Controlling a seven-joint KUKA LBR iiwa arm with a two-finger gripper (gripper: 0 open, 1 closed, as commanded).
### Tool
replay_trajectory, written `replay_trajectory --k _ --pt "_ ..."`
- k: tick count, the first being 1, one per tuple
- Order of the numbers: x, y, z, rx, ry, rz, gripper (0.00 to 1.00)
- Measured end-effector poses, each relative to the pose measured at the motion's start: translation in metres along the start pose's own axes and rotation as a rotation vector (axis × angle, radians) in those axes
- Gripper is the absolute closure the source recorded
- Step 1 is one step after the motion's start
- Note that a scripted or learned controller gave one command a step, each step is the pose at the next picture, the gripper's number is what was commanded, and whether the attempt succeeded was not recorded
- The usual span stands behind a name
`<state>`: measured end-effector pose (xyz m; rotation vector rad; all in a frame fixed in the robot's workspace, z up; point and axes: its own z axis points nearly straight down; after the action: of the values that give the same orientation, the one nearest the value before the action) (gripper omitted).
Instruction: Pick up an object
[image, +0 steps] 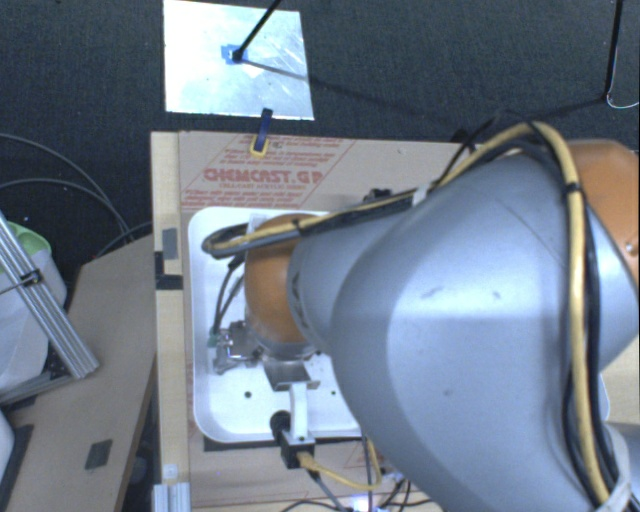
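My gripper (230, 352) is low inside the left white bin (208, 405), under the orange wrist band (268, 290). The big grey arm (450, 330) covers most of the bin and everything to its right. A small green bit (213, 342) shows at the gripper's left edge; I cannot tell what it is or whether it is held. The bare bin floor in front of the gripper carries no object that I can make out.
A brown cardboard sheet with red lettering (265, 175) lies behind the bin. A shiny square plate (238, 60) sits at the top. An aluminium bar (45, 310) slants across the left, beside a pale green object (30, 245).
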<state>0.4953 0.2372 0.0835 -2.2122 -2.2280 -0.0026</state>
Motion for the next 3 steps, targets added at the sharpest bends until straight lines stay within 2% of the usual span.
replay_trajectory --k 1,2,3 --pt "-0.122 0.022 -0.095 -0.011 -0.006 0.017 0.0" --pt "-0.118 0.099 -0.073 -0.006 -0.003 0.004 0.0" --pt "-0.058 0.029 -0.196 -0.01 0.006 -0.005 0.0"
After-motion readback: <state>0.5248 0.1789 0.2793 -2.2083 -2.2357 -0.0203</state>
